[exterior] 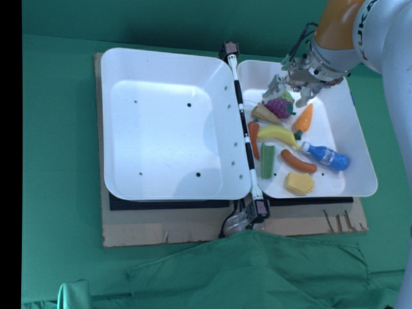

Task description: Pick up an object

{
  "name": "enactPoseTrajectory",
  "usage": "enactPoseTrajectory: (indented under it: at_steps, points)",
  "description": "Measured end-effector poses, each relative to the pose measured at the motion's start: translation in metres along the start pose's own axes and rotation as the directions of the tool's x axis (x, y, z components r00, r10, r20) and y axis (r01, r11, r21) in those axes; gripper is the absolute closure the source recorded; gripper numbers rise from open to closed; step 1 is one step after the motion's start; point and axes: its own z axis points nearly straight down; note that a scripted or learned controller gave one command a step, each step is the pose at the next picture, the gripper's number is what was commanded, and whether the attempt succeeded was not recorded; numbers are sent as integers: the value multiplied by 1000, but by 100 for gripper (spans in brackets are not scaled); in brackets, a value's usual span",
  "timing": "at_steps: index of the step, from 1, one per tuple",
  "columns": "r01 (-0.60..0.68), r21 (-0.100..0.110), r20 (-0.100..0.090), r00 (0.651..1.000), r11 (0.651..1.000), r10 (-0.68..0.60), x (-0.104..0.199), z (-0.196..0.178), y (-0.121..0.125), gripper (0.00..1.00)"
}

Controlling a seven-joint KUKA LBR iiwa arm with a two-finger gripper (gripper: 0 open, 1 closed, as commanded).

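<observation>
The gripper (297, 89) hangs over the far part of the right bin (360, 172); its metal fingers are spread apart and nothing sits between them. Just below them lies a purple, bumpy bunch of grapes (280, 107), touching a beige cone-like piece (265, 114). Beside the grapes lies an orange carrot (303, 118), tapered and smooth. Toward the middle lie a curved yellow banana (277, 134), a green cucumber (267, 160), a red sausage (298, 161) and a blue plastic bottle (326, 156). Near the near edge sits a ridged yellow corn piece (299, 183). The left bin (122, 66) is smooth white plastic.
</observation>
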Motion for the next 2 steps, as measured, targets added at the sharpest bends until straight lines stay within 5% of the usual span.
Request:
enactPoseTrajectory:
  at_steps: [1,2]
  points:
    - [-1,-8,1,1000,1000,1,-38,43,35,0]
    - [-2,-19,5,1000,1000,2,-38,24,37,100]
